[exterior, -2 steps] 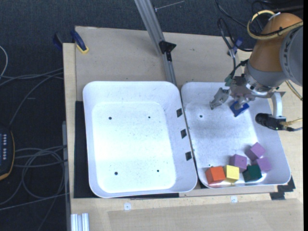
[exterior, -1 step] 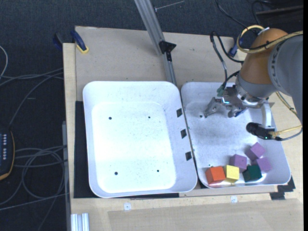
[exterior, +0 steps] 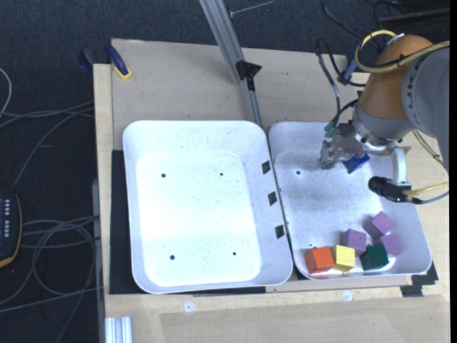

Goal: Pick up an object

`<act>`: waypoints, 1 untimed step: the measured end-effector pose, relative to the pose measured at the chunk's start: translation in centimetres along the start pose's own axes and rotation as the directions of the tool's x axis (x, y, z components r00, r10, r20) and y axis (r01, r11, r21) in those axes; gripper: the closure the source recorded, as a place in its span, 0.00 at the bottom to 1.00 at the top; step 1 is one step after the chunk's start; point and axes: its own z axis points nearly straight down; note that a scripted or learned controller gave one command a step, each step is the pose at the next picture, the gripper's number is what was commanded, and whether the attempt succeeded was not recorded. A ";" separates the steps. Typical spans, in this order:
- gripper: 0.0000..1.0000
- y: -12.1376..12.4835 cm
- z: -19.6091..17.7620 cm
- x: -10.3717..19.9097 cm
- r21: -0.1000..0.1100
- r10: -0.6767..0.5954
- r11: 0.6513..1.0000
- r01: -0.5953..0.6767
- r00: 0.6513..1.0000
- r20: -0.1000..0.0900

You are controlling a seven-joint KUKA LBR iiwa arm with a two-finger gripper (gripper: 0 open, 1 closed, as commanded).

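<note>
My gripper [exterior: 333, 156] hangs low over the far part of the right bin [exterior: 314, 206], under the orange band of the arm. A small blue block [exterior: 355, 163] shows right beside its tip, on the right; whether it sits between the fingers or lies on the bin floor is unclear. In the near right corner of the same bin lies a cluster of blocks: an orange one [exterior: 320, 258], a yellow one [exterior: 345, 256], a dark green one [exterior: 373, 257] and three purple ones [exterior: 353, 238], [exterior: 381, 224], [exterior: 391, 244].
The left bin [exterior: 143, 263] stands next to the right one, with black clips along the shared wall [exterior: 275, 199]. A slanted metal pole [exterior: 228, 41] crosses the bench behind the bins. Cables run around the arm at the right.
</note>
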 end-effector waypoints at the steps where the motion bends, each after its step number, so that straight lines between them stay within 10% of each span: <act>1: 1.00 0.0 -6.3 0.7 -0.006 -0.001 1.000 0.001 1.000 0.002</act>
